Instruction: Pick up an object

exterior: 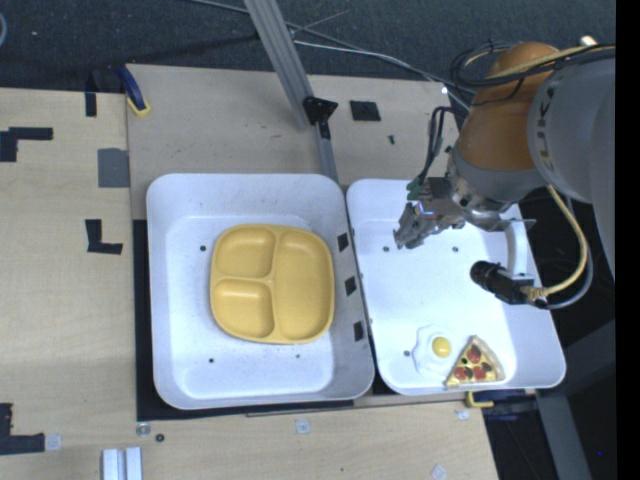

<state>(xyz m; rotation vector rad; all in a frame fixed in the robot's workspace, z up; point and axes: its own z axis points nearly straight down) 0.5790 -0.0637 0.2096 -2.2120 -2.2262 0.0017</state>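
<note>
In the camera view, I see the hand (pixel 412 230) hanging over the upper part of the right bin (pixel 395 298), near its left wall. The arm comes in from the right, with its orange band above the wrist. The hand is small and dark here, and I cannot tell if it is spread or pressed together; I see nothing held in it.

The things I could pick lie in the same bin, at its lower edge: a toy fried egg (pixel 436 349) and, touching it on the right, a toy pizza slice (pixel 475 362). Both lie below the hand in the picture and a little to the right, well apart from it, with bare white floor between. The pizza slice points its narrow tip up, so its long axis runs roughly toward the hand.

In the left bin (pixel 180 268) lies a yellow plate (pixel 272 284) with compartments, farther from the hand and across the bin walls.

A black cable end (pixel 497 279) hangs beside the hand and hides some of the bin floor. I judge the egg the nearest target.
</note>
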